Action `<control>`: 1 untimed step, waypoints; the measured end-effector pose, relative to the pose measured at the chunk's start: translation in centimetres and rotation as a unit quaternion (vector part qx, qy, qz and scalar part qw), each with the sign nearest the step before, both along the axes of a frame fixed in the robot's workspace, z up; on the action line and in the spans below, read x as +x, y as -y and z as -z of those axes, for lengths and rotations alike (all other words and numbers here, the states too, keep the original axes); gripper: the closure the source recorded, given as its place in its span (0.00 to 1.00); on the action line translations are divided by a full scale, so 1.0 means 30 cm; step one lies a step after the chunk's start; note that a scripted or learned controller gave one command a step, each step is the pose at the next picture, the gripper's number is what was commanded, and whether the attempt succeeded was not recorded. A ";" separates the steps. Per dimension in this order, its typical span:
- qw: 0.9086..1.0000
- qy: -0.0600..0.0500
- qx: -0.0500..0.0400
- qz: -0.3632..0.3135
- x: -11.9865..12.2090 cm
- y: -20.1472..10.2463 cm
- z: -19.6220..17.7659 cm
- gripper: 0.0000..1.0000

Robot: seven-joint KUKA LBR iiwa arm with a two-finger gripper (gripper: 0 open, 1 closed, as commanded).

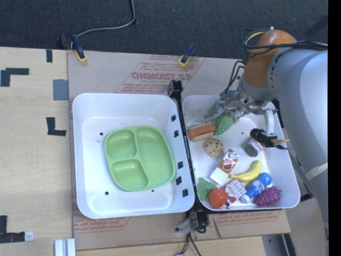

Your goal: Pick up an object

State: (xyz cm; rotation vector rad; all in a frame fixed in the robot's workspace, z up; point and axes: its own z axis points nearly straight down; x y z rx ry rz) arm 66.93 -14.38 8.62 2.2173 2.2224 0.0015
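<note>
In the left bin [85, 159], a green tray [139, 157].

Gripper [228, 106] fingertips blurred against the green toy [224, 124]; contact w/ it cannot be told; arm [303, 95] cut off by right edge; small items at front of right bin [241, 206] overlap, so the white packet [235, 188] is partly hidden by banana [249, 172] and blue bottle [258, 185]; packet print too small to read.

pincer [224, 112] over right bin [292, 167], near green toy [224, 124] | left bin [85, 143]: green tray [140, 157]
</note>
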 end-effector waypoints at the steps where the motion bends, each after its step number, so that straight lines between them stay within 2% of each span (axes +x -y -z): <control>1: 1.000 0.000 -0.002 -0.001 0.001 0.003 -0.034 1.00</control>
